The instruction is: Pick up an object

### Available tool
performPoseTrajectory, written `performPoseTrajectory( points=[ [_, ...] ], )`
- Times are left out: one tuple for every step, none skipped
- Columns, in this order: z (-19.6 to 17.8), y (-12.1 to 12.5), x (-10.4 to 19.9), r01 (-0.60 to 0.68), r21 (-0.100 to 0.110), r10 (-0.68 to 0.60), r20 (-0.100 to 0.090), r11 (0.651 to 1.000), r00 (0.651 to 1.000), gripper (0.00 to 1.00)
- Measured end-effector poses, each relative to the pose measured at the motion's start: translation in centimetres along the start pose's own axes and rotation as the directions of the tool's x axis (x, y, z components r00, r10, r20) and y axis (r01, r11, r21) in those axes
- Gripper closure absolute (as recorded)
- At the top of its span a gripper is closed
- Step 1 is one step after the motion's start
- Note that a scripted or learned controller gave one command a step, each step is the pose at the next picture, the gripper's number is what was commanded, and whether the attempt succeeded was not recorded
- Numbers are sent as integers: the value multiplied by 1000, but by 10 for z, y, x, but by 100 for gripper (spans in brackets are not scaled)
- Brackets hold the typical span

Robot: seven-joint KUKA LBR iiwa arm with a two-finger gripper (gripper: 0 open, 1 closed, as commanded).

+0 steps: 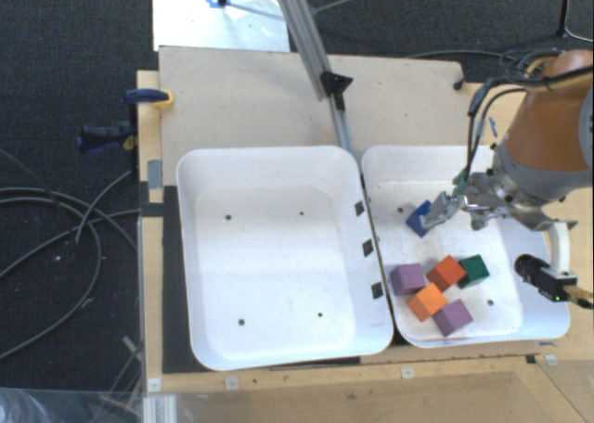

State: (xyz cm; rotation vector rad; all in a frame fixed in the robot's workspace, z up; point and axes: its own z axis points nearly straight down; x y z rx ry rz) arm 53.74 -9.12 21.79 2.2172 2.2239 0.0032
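Right of centre in the frame, the gripper (pixel 444 211) is over the right bin (pixel 390 171), fingers clenched on a blue block (pixel 420 218) at its left tip. Below it, near the bin's bottom edge, sit the other blocks (pixel 436 293).

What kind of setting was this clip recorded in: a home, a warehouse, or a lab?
Most likely a robotics lab test bench. A plywood bench bears two white bins, the right one holding coloured blocks; clamps grip the bench edge and loose cables run over the dark carpet.
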Motion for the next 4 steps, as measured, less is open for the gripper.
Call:
performPoseTrajectory(
  points=[
    [132,99,5,5,3,-5,1,1000,1000,0],
    [76,73,-17,-3,-2,3,2,1000,1000,0],
    [130,71,-8,1,4,-1,1,1000,1000,0],
    [116,73,-8,3,-1,-2,1,1000,1000,100]
  ],
)
